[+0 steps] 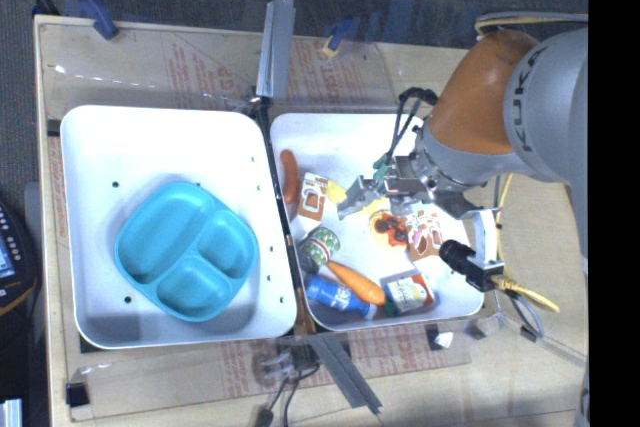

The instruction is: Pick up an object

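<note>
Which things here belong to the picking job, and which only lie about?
For the job:
gripper
right bin
sausage
carrot
blue bottle
small can
jar

Lying about:
left bin
blue divided tray
clamps on the bench

The grey arm (545, 105) reaches in from the right — orange band above the wrist — its gripper (362, 198) pointing left, angled downward.
</note>
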{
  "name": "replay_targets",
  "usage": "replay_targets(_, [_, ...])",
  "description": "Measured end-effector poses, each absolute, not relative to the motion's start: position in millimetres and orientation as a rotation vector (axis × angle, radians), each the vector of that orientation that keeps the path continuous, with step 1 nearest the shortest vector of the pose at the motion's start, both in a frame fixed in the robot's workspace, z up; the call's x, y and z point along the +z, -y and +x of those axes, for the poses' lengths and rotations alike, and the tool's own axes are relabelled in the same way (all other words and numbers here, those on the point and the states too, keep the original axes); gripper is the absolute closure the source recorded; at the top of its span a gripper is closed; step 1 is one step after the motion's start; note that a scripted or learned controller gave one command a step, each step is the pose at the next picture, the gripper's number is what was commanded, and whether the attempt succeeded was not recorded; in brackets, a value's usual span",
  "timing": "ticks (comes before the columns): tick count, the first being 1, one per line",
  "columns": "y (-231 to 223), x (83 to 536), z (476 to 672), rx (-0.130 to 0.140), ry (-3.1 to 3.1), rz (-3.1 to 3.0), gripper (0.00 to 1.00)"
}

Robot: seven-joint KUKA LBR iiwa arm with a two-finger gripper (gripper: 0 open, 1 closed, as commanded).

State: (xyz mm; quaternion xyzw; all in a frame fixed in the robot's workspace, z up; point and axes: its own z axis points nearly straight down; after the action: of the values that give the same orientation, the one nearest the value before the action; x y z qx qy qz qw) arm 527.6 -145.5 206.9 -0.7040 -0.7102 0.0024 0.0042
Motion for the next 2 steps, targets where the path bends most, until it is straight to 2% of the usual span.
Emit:
replay_targets(1, [202.1, 143.7, 600.3, 0.007, 1.971, -2.439, 0.00])
replay_targets(2, [172.5, 107.0, 602.1, 0.004, 2.331, -2.106, 0.00])
